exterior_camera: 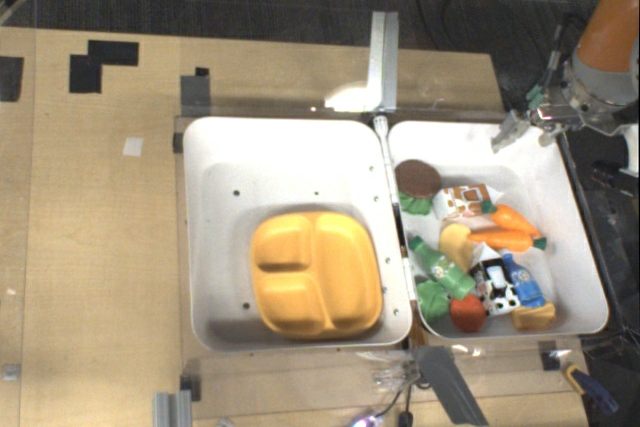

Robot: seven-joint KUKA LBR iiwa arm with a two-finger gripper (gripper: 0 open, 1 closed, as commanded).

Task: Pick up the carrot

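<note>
An orange toy carrot (512, 227) with a green leafy tip lies on its side in the right bin (572, 215), among other toys.

Tool (520, 127) hangs over the right bin's (590, 255) far rim, fingers too blurred to read. Below and just left of it lies the carrot (512, 227), amid toy foods. Far left, a yellow tray (315, 272) sits in the left bin (225, 205).
</note>
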